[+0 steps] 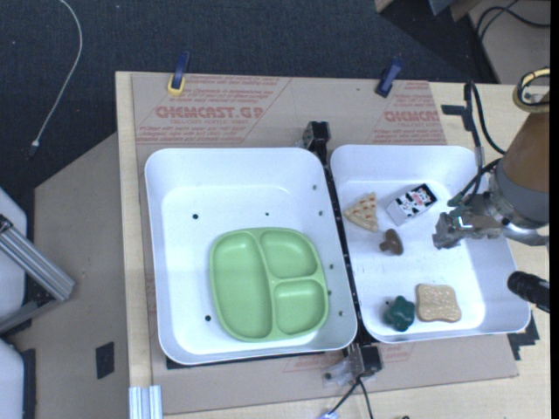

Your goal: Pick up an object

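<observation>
The right bin [437,160] holds several small objects. A tan wedge-shaped piece [363,211] lies near its left wall, with a black-and-white carton [413,202] to its right. A small brown lump [392,243] sits in the middle. At the front lie a dark green object [400,312] and a tan toast-like slab [437,303]. My gripper [453,231] hangs over the right part of this bin, right of the carton and the brown lump. Nothing shows between its fingers.
The left bin [175,190] holds a green divided plate [268,282]. A black clamp [316,134] sits at the back where the bins meet. Blue clips [178,72] [389,76] hold the cardboard base at the back.
</observation>
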Robot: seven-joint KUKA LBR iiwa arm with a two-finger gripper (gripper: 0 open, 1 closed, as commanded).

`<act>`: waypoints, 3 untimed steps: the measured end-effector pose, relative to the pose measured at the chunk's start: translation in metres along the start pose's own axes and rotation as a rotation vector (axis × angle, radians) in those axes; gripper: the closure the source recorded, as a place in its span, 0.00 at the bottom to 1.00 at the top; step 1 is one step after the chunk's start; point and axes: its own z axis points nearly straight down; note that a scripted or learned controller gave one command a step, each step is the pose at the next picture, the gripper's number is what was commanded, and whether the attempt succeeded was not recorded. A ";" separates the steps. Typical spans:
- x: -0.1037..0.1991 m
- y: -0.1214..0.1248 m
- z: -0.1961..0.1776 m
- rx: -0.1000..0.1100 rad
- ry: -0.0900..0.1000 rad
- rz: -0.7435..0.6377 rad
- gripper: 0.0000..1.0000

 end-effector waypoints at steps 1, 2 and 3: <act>0.051 0.021 -0.012 0.000 0.003 -0.006 1.00; 0.095 0.042 -0.020 0.000 0.002 -0.005 1.00; 0.152 0.057 -0.016 0.002 0.003 -0.006 1.00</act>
